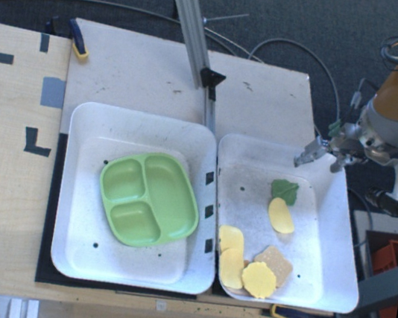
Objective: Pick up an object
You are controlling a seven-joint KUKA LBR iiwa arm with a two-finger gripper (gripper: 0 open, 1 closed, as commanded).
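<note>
The right bin [337,238] holds several toy food pieces: a small green piece [284,190], a yellow oval [281,216], two pale yellow slices [231,249], a tan toast-like square [277,263] and a round yellow piece [260,279]. My gripper [318,163] hangs over the bin's far right corner, above and beyond the green piece. Its two fingers [301,159] are spread apart with nothing between them, so it is open.
The left bin [76,172] holds a green divided plate [148,199]. A slanted metal post [195,25] rises behind the bins, with cables on the dark floor. A wooden board [1,121] lies at the left.
</note>
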